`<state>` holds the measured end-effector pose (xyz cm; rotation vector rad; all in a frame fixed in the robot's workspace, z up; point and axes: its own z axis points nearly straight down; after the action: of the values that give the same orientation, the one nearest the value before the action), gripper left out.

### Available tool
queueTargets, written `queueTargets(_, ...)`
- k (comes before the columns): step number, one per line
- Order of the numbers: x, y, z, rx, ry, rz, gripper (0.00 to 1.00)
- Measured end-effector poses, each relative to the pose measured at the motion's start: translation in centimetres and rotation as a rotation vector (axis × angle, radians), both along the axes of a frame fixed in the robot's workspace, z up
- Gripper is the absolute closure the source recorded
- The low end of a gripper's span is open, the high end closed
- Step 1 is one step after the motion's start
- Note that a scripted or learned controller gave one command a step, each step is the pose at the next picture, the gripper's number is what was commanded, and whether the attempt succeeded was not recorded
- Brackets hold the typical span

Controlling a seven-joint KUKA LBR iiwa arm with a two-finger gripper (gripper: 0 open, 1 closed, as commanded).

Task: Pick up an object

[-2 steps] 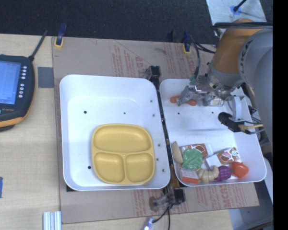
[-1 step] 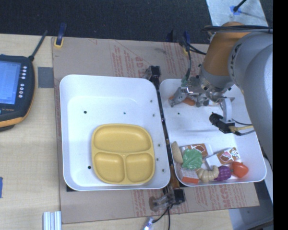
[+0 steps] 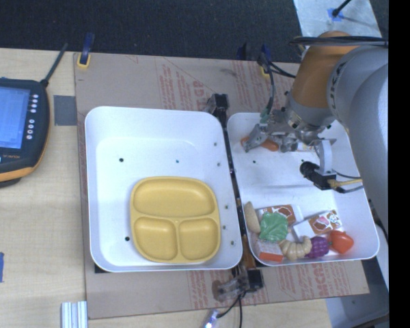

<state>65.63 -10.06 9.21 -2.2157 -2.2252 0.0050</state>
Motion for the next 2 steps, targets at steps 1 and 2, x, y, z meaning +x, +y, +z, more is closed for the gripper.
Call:
queueTargets(1,-0.02,0.51,-0.01,0.001,0.002,0.001,0.0)
queueTargets(2,-0.03,0.66,-0.02,0.001,0.003,0.001,0.0)
